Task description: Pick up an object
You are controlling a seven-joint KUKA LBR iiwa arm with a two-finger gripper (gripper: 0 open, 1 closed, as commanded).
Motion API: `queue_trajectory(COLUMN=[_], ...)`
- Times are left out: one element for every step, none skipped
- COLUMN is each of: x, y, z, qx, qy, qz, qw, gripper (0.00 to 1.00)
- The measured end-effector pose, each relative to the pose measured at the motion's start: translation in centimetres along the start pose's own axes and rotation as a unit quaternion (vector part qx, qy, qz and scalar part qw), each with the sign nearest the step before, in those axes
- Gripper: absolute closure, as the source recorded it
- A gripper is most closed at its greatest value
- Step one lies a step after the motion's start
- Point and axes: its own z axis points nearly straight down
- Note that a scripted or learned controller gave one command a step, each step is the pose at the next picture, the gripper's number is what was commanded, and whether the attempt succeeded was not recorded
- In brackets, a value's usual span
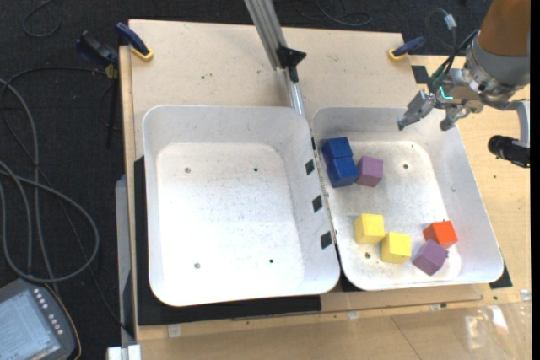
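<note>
My gripper hangs over the far edge of the right bin, its two fingers spread apart with nothing between them. Below it in that bin lie a blue block, a purple cube beside it, two yellow cubes, an orange cube and another purple cube. The gripper is well above and to the right of the blue block and touches none of the blocks.
The left bin lies beside the right one, with a slanted metal pole rising from behind their shared edge. Clamps sit at the board's far corners. Cables cover the floor around the bench.
</note>
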Motion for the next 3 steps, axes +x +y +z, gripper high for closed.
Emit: queue_trajectory(x=[0.5,-0.1,0.0], y=[0.0,-0.2,-0.3], z=[4.3,8.9,13.1], qx=[0.002,0.002,0.002], qy=[0.001,0.0,0.001], qz=[0.0,0.002,0.001], qw=[1.0,1.0,1.0], gripper=[0.0,0.0,0.0])
